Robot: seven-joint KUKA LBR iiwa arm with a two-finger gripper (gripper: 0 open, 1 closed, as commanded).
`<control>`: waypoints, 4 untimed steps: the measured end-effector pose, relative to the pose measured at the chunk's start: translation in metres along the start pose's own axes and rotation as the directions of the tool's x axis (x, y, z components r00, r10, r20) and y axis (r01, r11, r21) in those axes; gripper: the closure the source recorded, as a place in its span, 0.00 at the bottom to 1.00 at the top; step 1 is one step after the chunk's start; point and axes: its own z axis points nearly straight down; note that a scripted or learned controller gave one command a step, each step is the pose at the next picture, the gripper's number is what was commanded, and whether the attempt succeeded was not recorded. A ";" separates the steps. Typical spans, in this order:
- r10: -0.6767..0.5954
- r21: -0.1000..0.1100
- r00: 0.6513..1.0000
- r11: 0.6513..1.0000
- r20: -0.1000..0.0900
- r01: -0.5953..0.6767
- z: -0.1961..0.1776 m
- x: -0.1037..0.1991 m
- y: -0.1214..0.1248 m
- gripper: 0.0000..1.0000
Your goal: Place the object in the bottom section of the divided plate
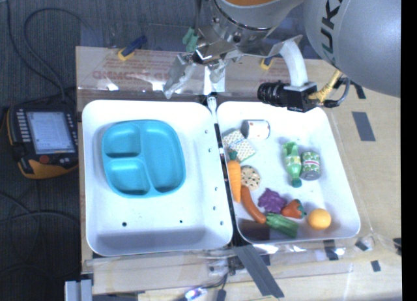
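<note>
While no object is sitting in the plate [141, 157] in the left bin [98, 228], I am seeing the candidates lying in the right bin [328, 138], with the gripper [195, 78] hovering past the bins' far edge, fingers apart and gripping nothing. I am worrying that the carrot [234, 174], cookie [249, 177] and grapes [271, 199] are crowding together, so a grab there is risking two items or a slip.

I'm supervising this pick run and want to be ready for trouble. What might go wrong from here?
1. The toys in the right bin lie crowded: the carrot, cookie and purple grapes touch or nearly touch, so a grasp may catch two.
2. The blue divided plate has low section walls; a dropped piece could land in the wrong section.
</note>
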 end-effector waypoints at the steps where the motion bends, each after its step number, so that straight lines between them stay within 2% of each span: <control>1: 0.000 0.000 1.000 1.000 0.000 0.000 0.000 0.000 0.000 0.00; 2: -0.120 0.002 0.993 0.993 -0.002 0.120 0.088 0.043 0.057 0.00; 4: -0.120 0.001 0.993 0.993 -0.002 0.120 0.088 0.043 0.057 0.00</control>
